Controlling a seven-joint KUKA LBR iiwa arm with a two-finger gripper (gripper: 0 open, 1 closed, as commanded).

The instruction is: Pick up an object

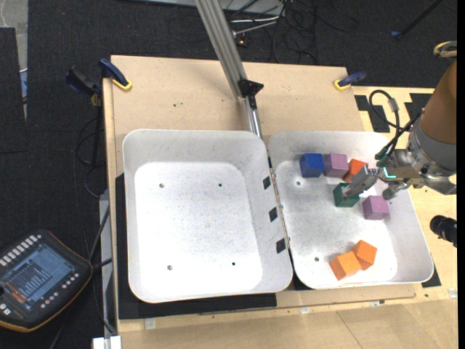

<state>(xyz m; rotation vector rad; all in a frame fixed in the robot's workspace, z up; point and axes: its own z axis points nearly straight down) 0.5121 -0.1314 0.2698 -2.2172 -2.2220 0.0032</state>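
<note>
blue cube | two purple cubes | orange cubes | green block (dark) | white bins

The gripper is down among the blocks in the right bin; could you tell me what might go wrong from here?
1. The gripper sits over a tight cluster: green block, small orange block, purple block. It may nudge neighbours rather than grasp one.
2. A pushed purple block could slide toward the right bin wall.
</note>
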